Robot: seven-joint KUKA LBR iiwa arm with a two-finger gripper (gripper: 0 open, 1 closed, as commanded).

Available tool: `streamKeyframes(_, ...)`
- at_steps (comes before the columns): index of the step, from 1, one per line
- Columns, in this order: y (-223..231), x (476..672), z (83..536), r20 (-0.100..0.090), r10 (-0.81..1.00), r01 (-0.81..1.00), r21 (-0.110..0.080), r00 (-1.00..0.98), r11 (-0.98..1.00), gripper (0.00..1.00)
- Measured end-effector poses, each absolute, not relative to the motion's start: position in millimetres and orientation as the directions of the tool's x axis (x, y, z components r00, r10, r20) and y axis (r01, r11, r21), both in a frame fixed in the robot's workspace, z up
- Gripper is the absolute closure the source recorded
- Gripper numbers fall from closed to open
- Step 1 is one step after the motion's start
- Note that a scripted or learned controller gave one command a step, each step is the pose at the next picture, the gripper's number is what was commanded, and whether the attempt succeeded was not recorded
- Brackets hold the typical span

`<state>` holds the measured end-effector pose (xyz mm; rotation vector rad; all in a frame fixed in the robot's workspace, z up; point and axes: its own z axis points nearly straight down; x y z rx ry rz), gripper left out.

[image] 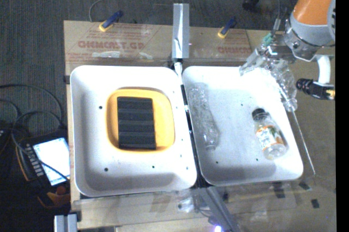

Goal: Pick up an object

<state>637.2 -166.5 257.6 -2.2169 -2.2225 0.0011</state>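
Camera view, looking down at a slant on the counter (76, 29), brown board top with red print. Two blue-and-yellow clamps at its far edge: one left (110, 20), one right (227, 27). Upright metal post (181, 32) between them, standing at the far end of the seam where the bins meet.

Left bin (87, 171): yellow tray-like item (114, 116) lying flat near the middle, black ribbed block (136, 122) sitting inside it. Both well apart from the arm.

Right bin (234, 168): clear plastic bottle (203, 114) lying along the left wall, just beside the seam, long axis running near to far. Small bottle with dark cap and orange label (268, 135) lying on its side toward the right-hand near part of the bin, cap pointing to the far side. The two are apart, bare bin floor between them.

Arm (316, 2) entering from the right, orange band at top right corner. Jaws (271, 65) above the far right corner of the right bin, over the rim area, translucent and hard to read against the white. Cannot tell whether released or clenched. Nothing seen between them. Labelled bottle sits nearer the camera than the jaws, not touching.

Tablet-like device with lit screen (50, 159) and dark cables on the floor left of the counter.
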Motion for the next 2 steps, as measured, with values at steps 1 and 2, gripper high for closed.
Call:
streamKeyframes(1, -224.4, 545.9, 212.1, -0.002, 1.0, 1.0, -0.003, 0.002, -0.002, 0.0)
streamKeyframes(2, -200.2, 591.1, 236.5, 0.0, 0.965, 0.965, -0.001, -0.263, 0.263, 0.0)
